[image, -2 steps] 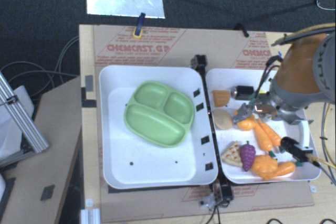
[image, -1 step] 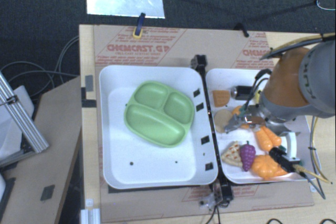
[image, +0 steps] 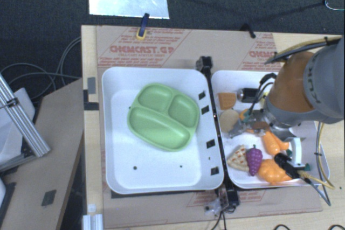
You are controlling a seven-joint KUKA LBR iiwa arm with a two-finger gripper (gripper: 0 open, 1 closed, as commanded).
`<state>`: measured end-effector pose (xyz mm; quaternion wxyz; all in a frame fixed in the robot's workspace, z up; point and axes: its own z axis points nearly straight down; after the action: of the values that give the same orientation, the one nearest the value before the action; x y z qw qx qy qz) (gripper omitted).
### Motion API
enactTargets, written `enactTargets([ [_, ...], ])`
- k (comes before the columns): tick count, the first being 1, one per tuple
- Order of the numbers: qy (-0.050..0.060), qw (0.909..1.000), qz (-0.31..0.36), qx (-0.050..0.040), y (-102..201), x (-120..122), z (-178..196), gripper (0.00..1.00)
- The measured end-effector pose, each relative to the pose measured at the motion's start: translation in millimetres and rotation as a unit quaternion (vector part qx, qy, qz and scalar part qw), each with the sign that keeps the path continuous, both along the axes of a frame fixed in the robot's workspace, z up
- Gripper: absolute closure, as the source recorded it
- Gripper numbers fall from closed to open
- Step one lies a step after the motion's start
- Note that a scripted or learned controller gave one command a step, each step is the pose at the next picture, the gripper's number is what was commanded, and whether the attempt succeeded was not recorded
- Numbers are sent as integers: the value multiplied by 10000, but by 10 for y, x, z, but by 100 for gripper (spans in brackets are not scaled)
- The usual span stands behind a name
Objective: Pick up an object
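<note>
Camera view, looking down at a slant on a bench with two shallow white bins side by side. The grey arm (image: 312, 89) with its orange band enters from the right and bends down into the right bin (image: 229, 77). Its claw (image: 241, 124) sits low over the middle of that bin, its dark metal tips pointing toward the divider between the bins. Whether the tips are apart or together cannot be told at this angle, and nothing is plainly seen between them.

Just beyond the claw, toward the bin's far wall, lies a tan block (image: 227, 100); a pale round piece (image: 229, 117) sits right at the claw tips, possibly touching. Toward the viewer from the claw are a pizza slice toy (image: 237, 158) and a purple grape bunch (image: 254, 158), close together. Beside the claw, under the wrist, is an orange toy (image: 273, 143), and another orange piece (image: 270, 171) lies nearer the front rim.

Well off to the claw's far side, the left bin (image: 116, 169) holds a green divided plate (image: 163, 116).

The pick appears not yet done: every object rests in a bin, none lifted. Closing on one item and raising it remains.
</note>
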<state>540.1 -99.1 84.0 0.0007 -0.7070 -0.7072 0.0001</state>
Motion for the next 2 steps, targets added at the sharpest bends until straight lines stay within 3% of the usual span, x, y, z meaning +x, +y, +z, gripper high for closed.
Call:
enactTargets([
  [1,-18,10000,-2,-2,-2,10,113,100],
  [2,-36,10000,15,-10,-35,92,572,100],
])
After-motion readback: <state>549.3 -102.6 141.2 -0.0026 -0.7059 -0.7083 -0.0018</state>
